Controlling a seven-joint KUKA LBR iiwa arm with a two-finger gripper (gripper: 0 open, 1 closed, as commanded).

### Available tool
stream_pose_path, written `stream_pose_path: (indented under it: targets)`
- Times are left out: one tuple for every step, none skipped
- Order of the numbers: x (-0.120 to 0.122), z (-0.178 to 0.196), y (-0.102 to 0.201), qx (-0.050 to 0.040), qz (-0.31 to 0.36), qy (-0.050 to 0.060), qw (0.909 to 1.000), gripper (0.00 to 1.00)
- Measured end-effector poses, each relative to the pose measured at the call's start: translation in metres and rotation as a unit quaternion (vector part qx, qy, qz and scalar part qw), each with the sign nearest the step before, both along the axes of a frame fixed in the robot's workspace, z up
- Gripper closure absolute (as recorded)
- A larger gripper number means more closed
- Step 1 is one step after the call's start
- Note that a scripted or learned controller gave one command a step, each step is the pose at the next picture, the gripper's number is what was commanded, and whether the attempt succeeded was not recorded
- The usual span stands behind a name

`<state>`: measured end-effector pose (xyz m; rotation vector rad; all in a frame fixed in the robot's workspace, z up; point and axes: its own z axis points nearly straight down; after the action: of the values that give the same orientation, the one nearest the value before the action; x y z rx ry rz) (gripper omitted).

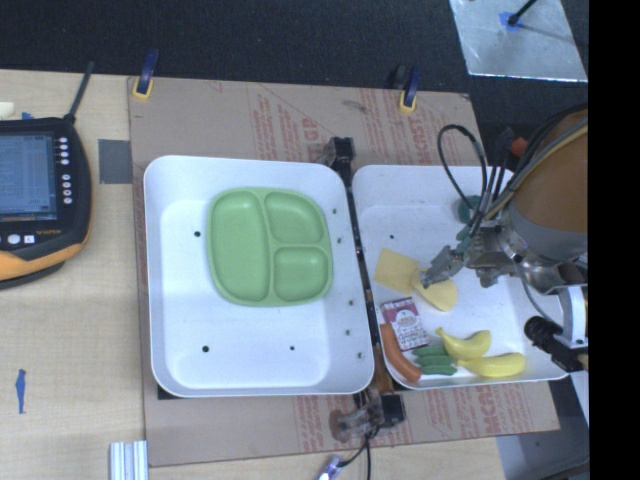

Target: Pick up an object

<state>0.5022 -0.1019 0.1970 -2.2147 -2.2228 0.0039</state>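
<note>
- An orange-and-grey teach pendant with a dark screen [35, 200] is seen at the far left of the counter [70, 348], well apart from the bins.
- The left white shallow bin [180, 353] is occupied by a pale green divided plastic plate [268, 245] toward its upper middle; bare floor is left along the bin's near and left walls.
- The shared edge between the bins is marked by a dark clamp strip [352, 238].
- In the right white shallow bin [400, 193], a flat yellow cheese-like slab [395, 268] lies near the left wall, with a small red-and-white printed packet [404, 325], an orange sausage-shaped toy [397, 356], a green pod-like piece [433, 358] and a yellow plastic banana [482, 354] crowded along the near edge.
- The hand [438, 273] is poised just over a pale yellow rounded piece [437, 295]; whether its fingers are apart or together cannot be told.
- The bin's upper part is crossed by black cables [470, 173].
</note>
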Motion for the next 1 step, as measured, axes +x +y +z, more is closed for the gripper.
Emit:
stream_pose_path:
  targets:
    - [-0.0094, -0.1060, -0.0972, -0.0006, 0.000, 0.001, 1.0000, 0.00]
